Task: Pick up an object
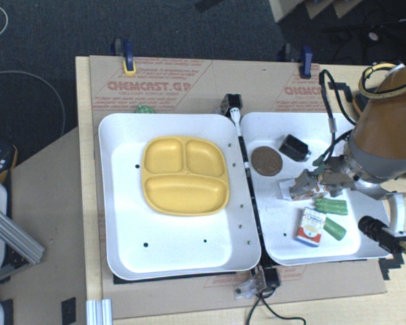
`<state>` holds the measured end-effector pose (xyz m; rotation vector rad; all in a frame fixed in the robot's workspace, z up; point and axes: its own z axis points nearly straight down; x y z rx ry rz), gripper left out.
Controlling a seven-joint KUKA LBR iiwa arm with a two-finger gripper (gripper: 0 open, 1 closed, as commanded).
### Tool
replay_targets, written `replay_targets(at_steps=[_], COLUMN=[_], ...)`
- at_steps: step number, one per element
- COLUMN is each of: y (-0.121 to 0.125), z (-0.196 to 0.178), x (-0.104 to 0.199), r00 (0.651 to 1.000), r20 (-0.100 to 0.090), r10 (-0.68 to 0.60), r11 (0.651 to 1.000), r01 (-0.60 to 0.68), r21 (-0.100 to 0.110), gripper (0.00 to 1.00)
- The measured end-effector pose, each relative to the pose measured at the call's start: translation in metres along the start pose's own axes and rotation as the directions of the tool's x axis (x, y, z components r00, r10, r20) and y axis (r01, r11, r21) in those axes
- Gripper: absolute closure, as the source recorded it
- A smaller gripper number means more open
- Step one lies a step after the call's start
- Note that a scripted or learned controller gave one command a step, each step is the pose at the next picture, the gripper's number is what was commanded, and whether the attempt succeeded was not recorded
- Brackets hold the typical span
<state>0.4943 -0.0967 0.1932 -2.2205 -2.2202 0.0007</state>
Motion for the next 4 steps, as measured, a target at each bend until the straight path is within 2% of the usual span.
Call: replay_targets(at_steps=[1, 2, 3, 4], y=[0.001, -0.016, -0.014, -0.014], z=[-0.01, -0.005, -0.071, -0.165], x=[0.0, 0.069, 0.146, 0.124], r00=[1.0, 1.0, 1.0, 1.0], r20=[0.001, -0.003, -0.002, 0.0], r10=[0.0, -0.007, -0.01, 0.0], r11=[1.0, 1.0, 1.0, 1.0], r01=[0.0, 0.007, 0.01, 0.001], r21=[-0.003, 0.004, -0.009, -0.014], gripper=[1.0, 1.0, 1.0, 1.0])
